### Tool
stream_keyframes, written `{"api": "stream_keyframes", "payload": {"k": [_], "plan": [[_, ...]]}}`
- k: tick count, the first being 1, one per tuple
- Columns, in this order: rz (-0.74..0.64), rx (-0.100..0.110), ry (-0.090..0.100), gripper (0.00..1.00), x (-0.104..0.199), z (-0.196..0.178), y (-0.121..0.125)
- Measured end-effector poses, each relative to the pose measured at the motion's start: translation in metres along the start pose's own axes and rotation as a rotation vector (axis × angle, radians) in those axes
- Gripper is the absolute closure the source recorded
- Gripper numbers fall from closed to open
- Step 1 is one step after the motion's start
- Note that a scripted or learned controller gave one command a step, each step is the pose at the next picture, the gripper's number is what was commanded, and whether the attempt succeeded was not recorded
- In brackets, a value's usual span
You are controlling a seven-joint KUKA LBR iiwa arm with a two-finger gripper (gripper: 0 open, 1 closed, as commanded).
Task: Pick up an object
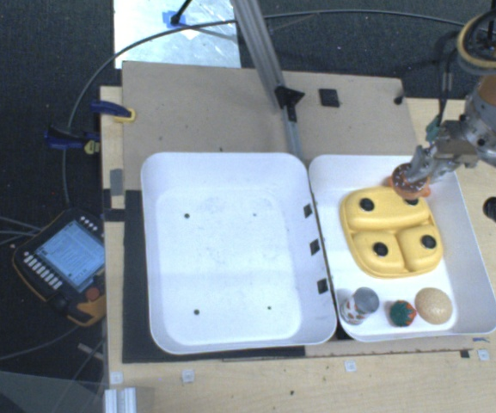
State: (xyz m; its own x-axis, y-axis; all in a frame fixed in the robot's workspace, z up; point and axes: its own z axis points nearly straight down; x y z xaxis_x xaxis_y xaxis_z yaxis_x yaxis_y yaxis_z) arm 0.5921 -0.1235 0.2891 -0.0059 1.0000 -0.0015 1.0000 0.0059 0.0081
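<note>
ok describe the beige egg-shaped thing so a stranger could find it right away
Look in the right-hand white bin, along its near edge below the big yellow block. Three small things sit in a row there; the beige egg is the rightmost, larger and paler than the green-and-red ball beside it.

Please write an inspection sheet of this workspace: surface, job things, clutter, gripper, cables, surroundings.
Surface: bench bears left bin and right bin, side by side.
Job things: in the right bin, yellow block; along the near wall, grey toy, green ball, beige egg.
Clutter: clamps at the bench's left edge.
Gripper: gripper low at the yellow block's far edge; grasp cannot be judged.
Cables: cables on the floor.
Surroundings: pendant on the floor, left; pole leaning over the bench.
</note>
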Motion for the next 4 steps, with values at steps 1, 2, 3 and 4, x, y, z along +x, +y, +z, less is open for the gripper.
{"api": "stream_keyframes", "payload": {"k": [1,2,3,4], "plan": [[-0.003,0.007,0.003,1.0,0.044,0.017,-0.008],[-0.004,0.008,0.003,1.0,0.097,0.038,-0.01],[-0.003,0.009,0.004,1.0,0.145,0.053,-0.019],[-0.004,0.009,0.004,1.0,0.196,0.066,-0.017]]}}
